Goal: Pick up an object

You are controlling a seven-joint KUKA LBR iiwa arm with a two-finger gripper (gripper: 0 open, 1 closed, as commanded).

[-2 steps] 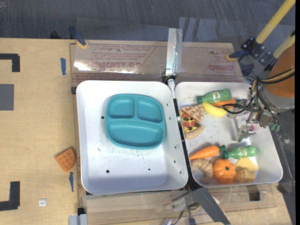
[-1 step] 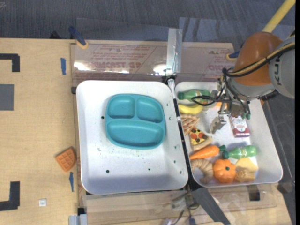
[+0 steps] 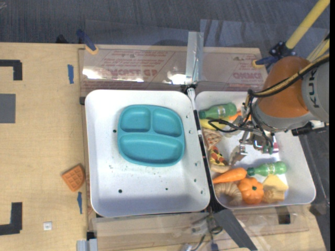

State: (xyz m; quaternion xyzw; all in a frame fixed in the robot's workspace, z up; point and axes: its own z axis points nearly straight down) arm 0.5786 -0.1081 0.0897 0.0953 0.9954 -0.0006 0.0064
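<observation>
Gripper low over right bin among toy food; grip state unclear. Wooden bench, grey floor. Two bins; one teal tray; two green bottles.

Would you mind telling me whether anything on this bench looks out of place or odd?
One thing stands out: a small orange waffle-like toy lies on the wooden bench, outside the left bin, apart from the other toy foods heaped in the right bin. The teal divided plate sits flat in the left bin.
</observation>
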